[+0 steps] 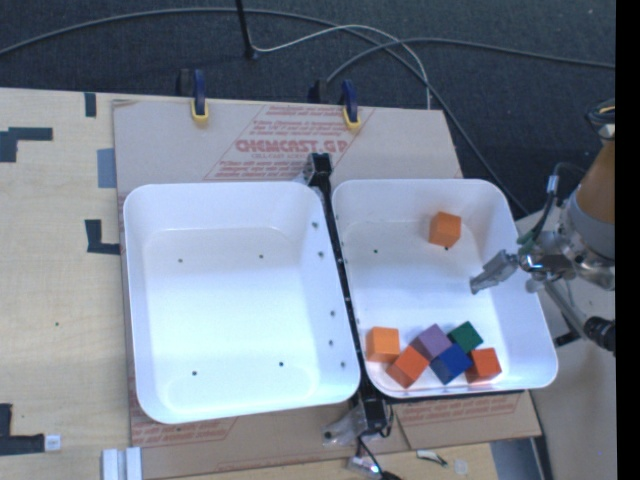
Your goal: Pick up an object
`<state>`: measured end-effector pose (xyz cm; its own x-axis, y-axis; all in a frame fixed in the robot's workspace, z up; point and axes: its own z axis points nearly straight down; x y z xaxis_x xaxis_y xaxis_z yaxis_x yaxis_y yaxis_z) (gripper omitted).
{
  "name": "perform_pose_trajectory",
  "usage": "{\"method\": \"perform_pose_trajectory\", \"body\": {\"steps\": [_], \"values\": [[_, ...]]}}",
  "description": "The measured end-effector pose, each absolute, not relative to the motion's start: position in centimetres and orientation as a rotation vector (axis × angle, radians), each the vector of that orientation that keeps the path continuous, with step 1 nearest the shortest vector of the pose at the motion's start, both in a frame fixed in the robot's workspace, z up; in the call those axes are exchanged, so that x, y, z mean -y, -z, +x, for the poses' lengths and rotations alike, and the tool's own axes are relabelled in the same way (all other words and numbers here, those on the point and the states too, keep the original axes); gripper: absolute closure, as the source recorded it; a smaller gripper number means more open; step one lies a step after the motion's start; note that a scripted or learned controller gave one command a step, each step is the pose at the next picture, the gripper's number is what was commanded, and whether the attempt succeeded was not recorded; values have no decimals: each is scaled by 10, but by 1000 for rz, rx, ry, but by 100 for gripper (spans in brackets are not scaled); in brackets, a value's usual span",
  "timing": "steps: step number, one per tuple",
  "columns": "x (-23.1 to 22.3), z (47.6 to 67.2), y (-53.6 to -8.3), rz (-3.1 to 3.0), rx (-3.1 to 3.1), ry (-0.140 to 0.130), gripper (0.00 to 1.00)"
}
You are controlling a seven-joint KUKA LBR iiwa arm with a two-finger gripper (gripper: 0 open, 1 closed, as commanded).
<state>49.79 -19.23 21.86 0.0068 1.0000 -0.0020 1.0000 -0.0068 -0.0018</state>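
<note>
Overhead, two shallow white plastic bins sit side by side on a brown cardboard sheet (pixel 300 138) printed with red lettering and clamped at its far edge by two blue-and-yellow clips. In the right-hand white bin (pixel 520 268) a small orange cube (pixel 445 229) lies alone near the far wall, well apart from a cluster at the near wall — an orange block (pixel 382 342), a red-orange block (pixel 407 366), a purple cube (pixel 433 340), a blue cube (pixel 449 364), a green cube (pixel 466 335) and another red-orange block (pixel 484 365), all close together or touching. The left-hand white bin (pixel 135 268) shows only its bare floor. The grey two-finger gripper (pixel 497 271) reaches in over the right rim of the right bin — whether it is wide or closed I cannot tell, and no block is seen in it.
</note>
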Motion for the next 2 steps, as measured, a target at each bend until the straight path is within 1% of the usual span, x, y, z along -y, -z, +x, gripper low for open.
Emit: {"method": "perform_pose_trajectory", "body": {"steps": [1,2], "values": [[188,499,-219,2222,-2222,1,0],[203,552,-104,2227,-2229,9,0]]}}
